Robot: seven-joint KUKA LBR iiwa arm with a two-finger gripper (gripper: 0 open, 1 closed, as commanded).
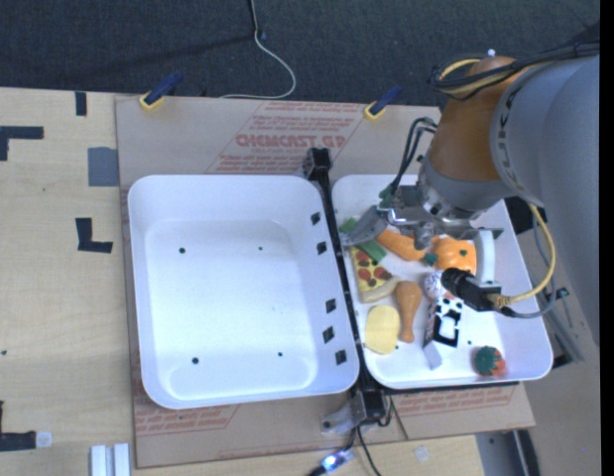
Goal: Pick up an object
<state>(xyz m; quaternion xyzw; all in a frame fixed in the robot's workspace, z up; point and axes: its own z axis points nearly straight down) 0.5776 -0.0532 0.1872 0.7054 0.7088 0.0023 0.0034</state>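
My gripper (418,224) hangs low over the upper part of the right bin (525,350), on the grey arm with its orange band (465,132). Right under it lie an orange carrot-like toy (404,245) and a round orange fruit (456,256). A green piece (363,228) sits just left of the gripper. Lower down lie a pizza slice (372,272), a tan drumstick (411,306), a yellow lump (382,328), a black-and-white block (447,321) and a red strawberry (488,361). I see nothing lifted off the bin floor.
The left bin (148,266) stands beside the right one, with a black clip divider (331,256) between them. Both rest on a cardboard sheet (277,142) on the wooden bench. A yellow cable (530,296) loops along the arm's right side.
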